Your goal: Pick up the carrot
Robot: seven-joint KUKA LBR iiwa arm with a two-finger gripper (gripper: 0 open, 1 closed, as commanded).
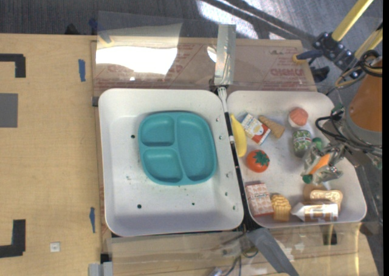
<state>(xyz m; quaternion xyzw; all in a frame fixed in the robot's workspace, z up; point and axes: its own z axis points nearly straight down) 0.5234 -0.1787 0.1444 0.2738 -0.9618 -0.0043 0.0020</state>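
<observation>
The carrot (320, 163) is small and orange with a green top. It lies tilted in the right bin (285, 147), near that bin's right wall, with the green end pointing to the lower left. My gripper (327, 160) reaches in from the right and sits right at the carrot, its dark grey parts and cables crowding around the orange body. The arm's orange band (369, 106) shows above it at the right edge. I cannot make out whether the carrot is gripped or just lies beneath the gripper.
Several toy foods lie in the right bin: a banana (238, 136), a tomato (257, 160), a pink ball (298, 116), a green can (301, 143), bread (323, 196) and a carton (258, 198). The left bin (121, 165) holds a teal divided plate (178, 147).
</observation>
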